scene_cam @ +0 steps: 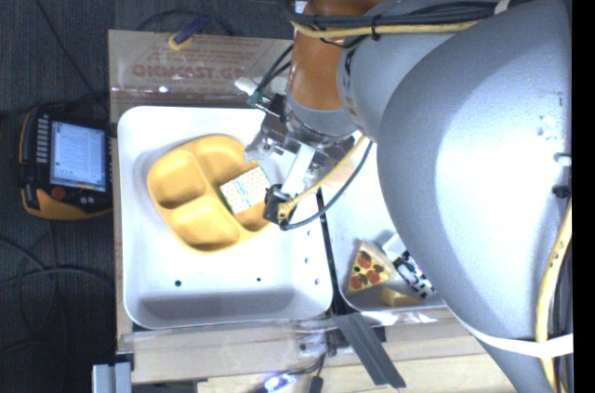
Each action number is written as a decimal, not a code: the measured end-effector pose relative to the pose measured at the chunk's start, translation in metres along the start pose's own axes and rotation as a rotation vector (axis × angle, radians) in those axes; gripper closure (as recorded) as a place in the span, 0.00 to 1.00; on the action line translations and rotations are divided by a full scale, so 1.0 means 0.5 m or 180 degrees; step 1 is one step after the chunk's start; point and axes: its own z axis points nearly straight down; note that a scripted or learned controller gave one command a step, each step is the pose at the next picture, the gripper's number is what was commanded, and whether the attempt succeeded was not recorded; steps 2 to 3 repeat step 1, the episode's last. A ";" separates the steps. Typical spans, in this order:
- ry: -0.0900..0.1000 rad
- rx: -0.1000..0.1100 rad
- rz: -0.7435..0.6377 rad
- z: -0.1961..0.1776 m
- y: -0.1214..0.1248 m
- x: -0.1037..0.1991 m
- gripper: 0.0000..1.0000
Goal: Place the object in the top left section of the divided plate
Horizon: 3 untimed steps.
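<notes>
End effector [265,187] grips your pale block [244,189] at the yellow divided plate [186,182] edge; placing step. Next, carry it over the top left section and release.

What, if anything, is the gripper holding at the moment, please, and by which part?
It cannot be told for sure. The gripper is right at a pale speckled block over the yellow divided plate, touching the block's right end, but a clamp isn't visible.
</notes>
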 end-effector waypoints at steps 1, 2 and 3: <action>-0.0002 -0.0009 -0.0563 -0.041 -0.046 0.103 0.00; -0.0002 -0.0009 -0.0563 -0.041 -0.046 0.103 0.00; -0.0002 -0.0009 -0.0563 -0.041 -0.046 0.103 0.00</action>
